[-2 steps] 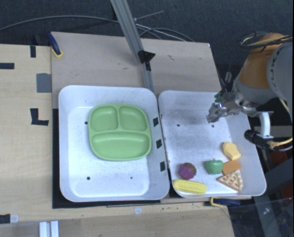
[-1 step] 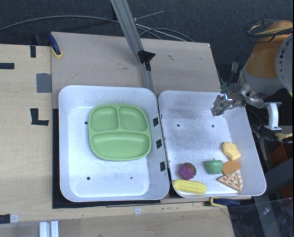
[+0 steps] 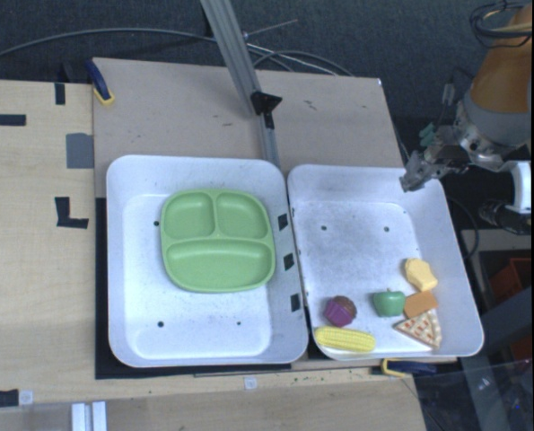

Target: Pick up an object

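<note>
A: How far along is the pick?

B: Barely begun, I'd judge. The gripper hangs over the far right rim of the right bin, and whether it is open or shut I cannot tell; it is too small and dark. I see nothing in it.

A: And the things it could take?

B: All at the near end of the right bin. A purple toy sits near the middle of that end, the green pepper just to its right, the corn cob on the near rim. Further right are the yellow cheese piece, an orange piece just nearer than it, and the pizza slice at the near right corner.

A: The left bin?

B: It holds the green divided plate, lying flat.

A: So what is left?

B: Everything, by my reading: choose a piece, travel toward the near end, descend, close, lift. The pieces crowd together, so a clean grasp could be awkward.
</note>
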### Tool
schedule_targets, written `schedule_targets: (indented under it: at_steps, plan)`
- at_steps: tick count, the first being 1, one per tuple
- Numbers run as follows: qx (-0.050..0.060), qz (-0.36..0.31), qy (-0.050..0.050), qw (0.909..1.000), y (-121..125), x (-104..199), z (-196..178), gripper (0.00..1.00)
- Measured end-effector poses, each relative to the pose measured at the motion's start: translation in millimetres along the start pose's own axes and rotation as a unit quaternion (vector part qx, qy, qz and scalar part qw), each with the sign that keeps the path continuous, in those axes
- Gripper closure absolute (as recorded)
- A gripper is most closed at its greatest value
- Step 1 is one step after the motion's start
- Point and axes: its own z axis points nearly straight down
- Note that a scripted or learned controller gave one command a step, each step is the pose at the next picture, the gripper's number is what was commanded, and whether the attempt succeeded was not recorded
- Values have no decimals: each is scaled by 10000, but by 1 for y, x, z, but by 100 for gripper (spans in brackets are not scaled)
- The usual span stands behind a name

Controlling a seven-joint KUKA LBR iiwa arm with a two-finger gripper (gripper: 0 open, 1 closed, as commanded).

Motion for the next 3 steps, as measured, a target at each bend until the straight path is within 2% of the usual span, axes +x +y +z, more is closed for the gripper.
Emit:
schedule_targets:
  at_steps: [1,2,3]
  plan:
    - [32,-14,9,10000,-9,44,9,100]
    - [40,-28,14,10000,-18,105,19,100]
    - [32,-27,16,10000,-29,153,11,100]
